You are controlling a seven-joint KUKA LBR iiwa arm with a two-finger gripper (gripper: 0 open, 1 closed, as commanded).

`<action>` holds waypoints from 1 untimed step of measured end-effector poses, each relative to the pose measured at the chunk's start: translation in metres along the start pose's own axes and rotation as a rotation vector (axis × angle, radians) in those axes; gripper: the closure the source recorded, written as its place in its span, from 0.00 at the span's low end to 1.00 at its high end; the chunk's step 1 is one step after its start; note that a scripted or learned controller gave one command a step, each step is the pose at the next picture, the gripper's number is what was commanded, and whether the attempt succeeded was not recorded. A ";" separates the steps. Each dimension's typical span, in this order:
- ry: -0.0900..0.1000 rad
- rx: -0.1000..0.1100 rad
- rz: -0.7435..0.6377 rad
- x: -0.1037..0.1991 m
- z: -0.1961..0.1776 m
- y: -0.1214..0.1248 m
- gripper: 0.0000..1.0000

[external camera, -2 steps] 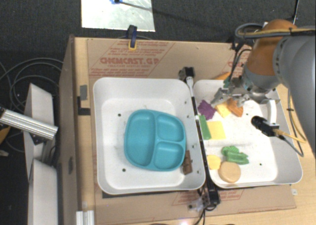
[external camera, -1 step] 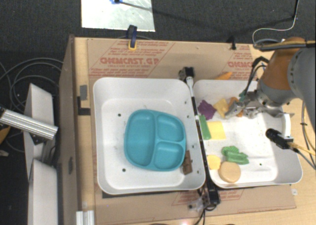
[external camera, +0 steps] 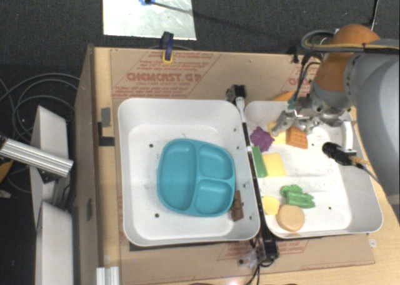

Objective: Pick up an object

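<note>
My gripper point(external camera: 296, 122) hangs over the back of the right bin point(external camera: 369, 205), open, its two fingers spread apart. An orange wedge point(external camera: 297, 139) lies just below and between the fingertips; I cannot tell whether they touch it. Close by on the left sit a purple piece point(external camera: 261, 138) and a yellow-green block point(external camera: 273, 165). Toward the front of the same bin lie a green toy point(external camera: 297, 195), a small yellow piece point(external camera: 270, 205) and a round tan piece point(external camera: 290, 218).
The left bin point(external camera: 140, 121) holds a blue divided plate point(external camera: 196, 177), with a brown piece point(external camera: 237, 205) at its front right corner. Another orange bit point(external camera: 282, 97) shows at the right bin's back rim. The grey arm point(external camera: 375, 102) covers that bin's right side.
</note>
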State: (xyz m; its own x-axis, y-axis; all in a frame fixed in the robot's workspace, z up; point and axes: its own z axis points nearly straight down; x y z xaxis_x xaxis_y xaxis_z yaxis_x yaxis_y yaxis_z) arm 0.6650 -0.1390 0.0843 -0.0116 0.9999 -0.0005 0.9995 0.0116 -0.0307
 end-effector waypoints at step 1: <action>-0.009 -0.001 0.005 0.038 0.000 -0.002 0.00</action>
State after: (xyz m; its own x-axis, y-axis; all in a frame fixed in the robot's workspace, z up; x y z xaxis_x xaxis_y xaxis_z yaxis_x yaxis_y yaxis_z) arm 0.6629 -0.1007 0.0841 -0.0065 0.9999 -0.0096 0.9995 0.0062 -0.0298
